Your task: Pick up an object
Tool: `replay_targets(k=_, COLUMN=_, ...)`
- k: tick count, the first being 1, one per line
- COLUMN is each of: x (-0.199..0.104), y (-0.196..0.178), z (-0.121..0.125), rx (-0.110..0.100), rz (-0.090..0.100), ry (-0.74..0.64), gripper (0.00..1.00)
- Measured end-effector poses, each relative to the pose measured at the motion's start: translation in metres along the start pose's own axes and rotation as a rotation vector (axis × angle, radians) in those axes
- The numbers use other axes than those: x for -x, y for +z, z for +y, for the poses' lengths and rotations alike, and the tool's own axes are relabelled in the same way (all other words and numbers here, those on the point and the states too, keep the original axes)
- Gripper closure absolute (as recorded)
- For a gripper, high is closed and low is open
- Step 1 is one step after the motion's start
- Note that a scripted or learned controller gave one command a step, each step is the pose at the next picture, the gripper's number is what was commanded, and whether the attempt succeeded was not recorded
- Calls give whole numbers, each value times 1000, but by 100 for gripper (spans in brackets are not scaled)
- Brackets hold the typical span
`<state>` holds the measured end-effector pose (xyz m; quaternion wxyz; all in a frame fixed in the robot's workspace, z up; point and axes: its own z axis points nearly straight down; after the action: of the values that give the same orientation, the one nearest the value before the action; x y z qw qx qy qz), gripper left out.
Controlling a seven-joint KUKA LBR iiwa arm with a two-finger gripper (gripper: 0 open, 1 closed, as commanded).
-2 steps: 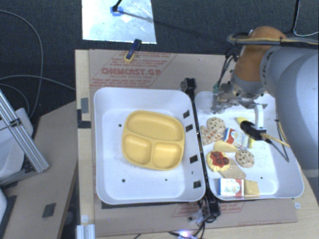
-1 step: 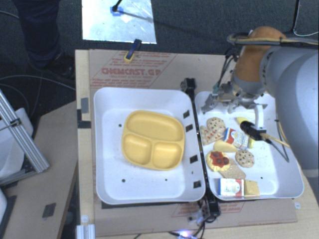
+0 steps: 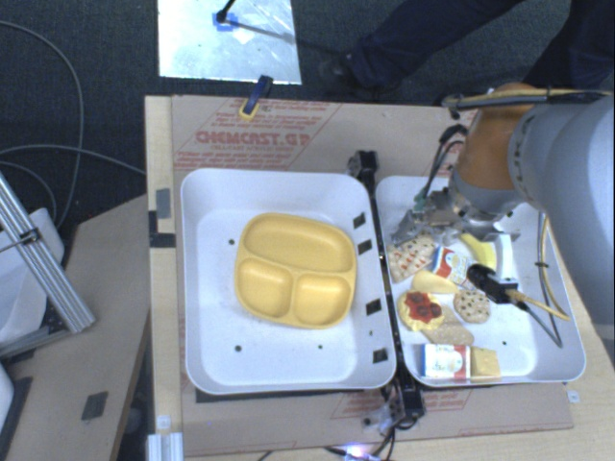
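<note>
Pincer (image 3: 415,225) hangs low over the back left part of the right bin (image 3: 553,351), close to the wall it shares with the left bin (image 3: 207,257); whether it is clenched or released I cannot tell, since the grey arm (image 3: 562,152) covers most of it from above. Nearest object is a pale cracker with red speckles (image 3: 413,254) - it lies just in front of the pincer tip, close to it, though contact cannot be made out; nothing shows gripped. Beside the cracker lies a small red, white and blue packet (image 3: 448,260); nearer the front come a yellow cheese wedge (image 3: 434,282), a round tart with red topping (image 3: 421,308) and a brown cookie (image 3: 472,303) - all near but apart from the pincer. By the front wall sit a red-and-white carton (image 3: 444,361) and a square tan biscuit (image 3: 485,361), well apart from it. A yellow divided plate (image 3: 293,267) lies in the left bin; both bins rest on the desk (image 3: 159,286).
</note>
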<state>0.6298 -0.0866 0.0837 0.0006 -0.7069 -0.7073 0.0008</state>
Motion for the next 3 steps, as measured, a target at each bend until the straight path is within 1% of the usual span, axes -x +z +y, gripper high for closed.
replay_targets(k=1, x=0, y=-17, z=6, rx=13, rz=0, ry=-2, gripper=100)
replay_targets(k=2, x=0, y=-16, z=5, rx=12, rz=0, ry=-2, gripper=0)
replay_targets(k=3, x=22, y=-1, z=41, rx=8, rz=-1, ry=-3, gripper=0)
